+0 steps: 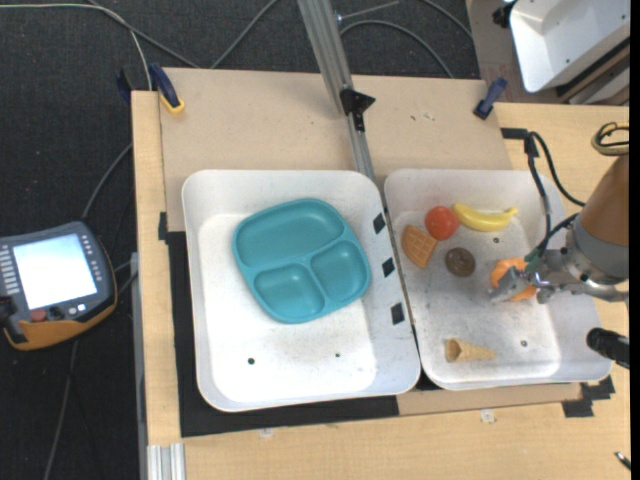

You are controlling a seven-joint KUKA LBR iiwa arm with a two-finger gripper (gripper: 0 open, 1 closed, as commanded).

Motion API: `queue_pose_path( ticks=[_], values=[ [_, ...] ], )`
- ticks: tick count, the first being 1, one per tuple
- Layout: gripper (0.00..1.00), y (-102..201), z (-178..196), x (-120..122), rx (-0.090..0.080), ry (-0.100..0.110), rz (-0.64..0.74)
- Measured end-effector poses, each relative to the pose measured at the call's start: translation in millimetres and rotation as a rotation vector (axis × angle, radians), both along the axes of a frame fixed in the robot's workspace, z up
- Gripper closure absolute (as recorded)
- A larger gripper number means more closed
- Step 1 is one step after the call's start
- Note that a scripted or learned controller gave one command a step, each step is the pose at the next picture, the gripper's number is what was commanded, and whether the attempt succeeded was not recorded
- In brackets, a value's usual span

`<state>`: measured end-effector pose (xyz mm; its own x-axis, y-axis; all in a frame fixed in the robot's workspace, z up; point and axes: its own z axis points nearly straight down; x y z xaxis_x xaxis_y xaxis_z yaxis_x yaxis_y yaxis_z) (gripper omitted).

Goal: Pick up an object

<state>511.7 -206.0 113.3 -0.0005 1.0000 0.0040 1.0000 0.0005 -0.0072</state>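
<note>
Cone [468, 350] in front, orange piece [509, 269] at jaws [512, 286]

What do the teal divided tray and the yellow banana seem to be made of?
Teal divided tray: likely moulded plastic, with one even colour and soft rounded compartments. Yellow banana: probably toy plastic, smooth and uniformly bright, though too small to be sure.

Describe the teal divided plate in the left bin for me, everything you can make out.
The teal divided plate looks like smooth moulded plastic, a rounded rectangle with three recesses: one large along its upper left, two smaller ones at the lower right. It lies flat and face up, turned at a slant to the walls of the left bin, resting on the bin's floor a little above centre. Nothing lies in its compartments, and nothing else touches it.
</note>
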Motion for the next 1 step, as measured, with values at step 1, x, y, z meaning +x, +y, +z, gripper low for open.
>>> queue_pose_path(
  ticks=[1],
  values=[
    [0.0, 0.5, -28.0, 1.0, -0.002, -0.007, 0.0]
  ],
)
